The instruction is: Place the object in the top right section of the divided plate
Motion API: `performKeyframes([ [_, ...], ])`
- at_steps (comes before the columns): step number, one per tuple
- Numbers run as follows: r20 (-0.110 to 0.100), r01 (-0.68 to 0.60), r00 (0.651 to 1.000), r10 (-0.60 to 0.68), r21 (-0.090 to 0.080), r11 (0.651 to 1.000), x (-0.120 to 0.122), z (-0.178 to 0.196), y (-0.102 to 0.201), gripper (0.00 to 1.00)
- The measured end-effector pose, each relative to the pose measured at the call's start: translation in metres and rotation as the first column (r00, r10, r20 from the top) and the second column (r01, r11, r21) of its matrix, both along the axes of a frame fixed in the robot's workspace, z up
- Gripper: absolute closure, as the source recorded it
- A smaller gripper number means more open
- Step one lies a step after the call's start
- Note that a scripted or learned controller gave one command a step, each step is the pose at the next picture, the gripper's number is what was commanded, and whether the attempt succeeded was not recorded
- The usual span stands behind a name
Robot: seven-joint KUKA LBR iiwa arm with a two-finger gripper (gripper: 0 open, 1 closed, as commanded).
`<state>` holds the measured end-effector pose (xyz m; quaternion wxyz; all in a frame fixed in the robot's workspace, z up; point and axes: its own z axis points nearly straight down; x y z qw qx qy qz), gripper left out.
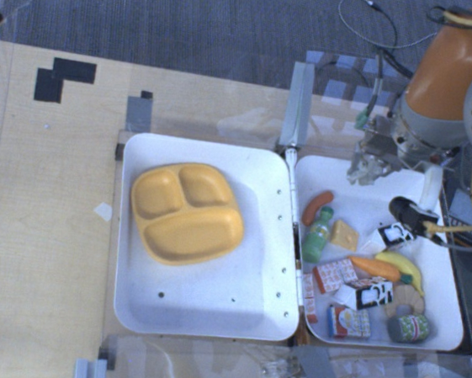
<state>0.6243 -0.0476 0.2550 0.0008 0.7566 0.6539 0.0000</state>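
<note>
Right of the yellow plastic divided plate (187, 212), the grey two-finger gripper (369, 169) is hovering over the pile of small toy foods (361, 279) where the object's sitting, can't tell how open it is, so it's probably needing one centred drop onto a loose piece.

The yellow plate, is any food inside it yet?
No. All three sections of the yellow plate show bare. The toy food, like the banana, sits in the right bin. Under the plate is hidden.

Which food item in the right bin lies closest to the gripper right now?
The sausage, the reddish-brown link by the right bin's left wall. It lies just below-left of the gripper, while the green bottle and cheese wedge sit farther down.
</note>
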Motion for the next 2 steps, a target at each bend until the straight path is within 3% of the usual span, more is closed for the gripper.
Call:
performKeyframes([
  [1,0.002,-0.107,0.994,0.107,-0.001,0.994,0.029,0.059,-0.051,1.0],
  [2,0.004,-0.148,0.989,0.148,-0.002,0.989,0.046,0.151,-0.09,1.0],
])
